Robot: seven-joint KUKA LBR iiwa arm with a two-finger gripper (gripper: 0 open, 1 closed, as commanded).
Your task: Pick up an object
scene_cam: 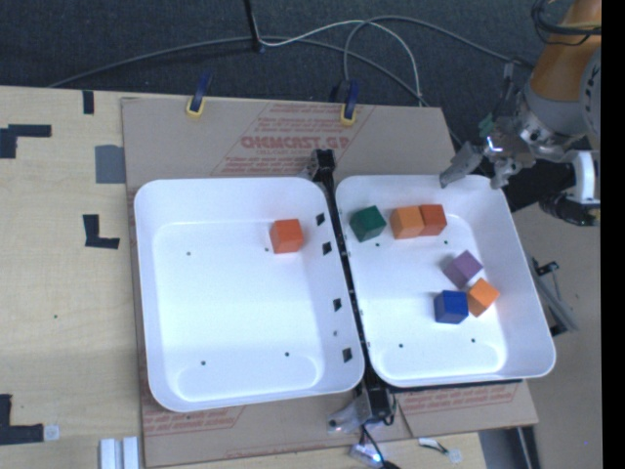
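Observation:
My gripper hangs over the far right corner of the right bin, open, with nothing between its fingers. In that bin a green cube, an orange cube and a red-orange cube line up along the far side. Toward the right wall, a purple cube, a small orange cube and a blue cube cluster together. The left bin holds a single orange cube near its far right corner.
Both bins rest on a cardboard sheet held by two clamps at its far edge. Black clips join the bins along their shared wall. Cables run across the dark floor behind the bench.

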